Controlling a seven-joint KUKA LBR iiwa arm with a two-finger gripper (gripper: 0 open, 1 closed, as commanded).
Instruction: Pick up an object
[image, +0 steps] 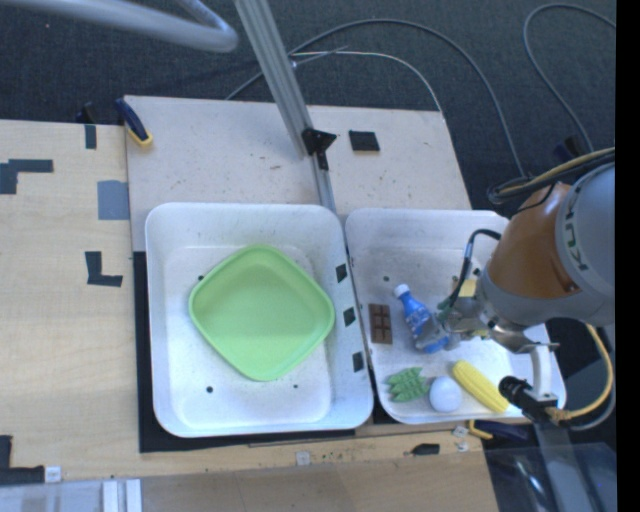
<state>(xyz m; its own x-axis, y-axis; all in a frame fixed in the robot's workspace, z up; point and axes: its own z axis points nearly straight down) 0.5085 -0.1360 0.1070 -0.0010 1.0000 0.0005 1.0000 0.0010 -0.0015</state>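
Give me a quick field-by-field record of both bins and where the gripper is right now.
left bin: holds a light green square plastic plate
right bin: small blue plastic bottle with white cap, brown chocolate-bar piece, green leafy toy, white ball, yellow corn cob toy
gripper: low in right bin, beside the bottle
grasp: cannot tell

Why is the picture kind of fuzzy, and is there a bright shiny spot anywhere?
In the camera view the whole picture is soft, so small things like the blue bottle and the brown block lack fine detail; the left bin and right bin look bright white under even light; the green plate shows gentle shading, no harsh glare.
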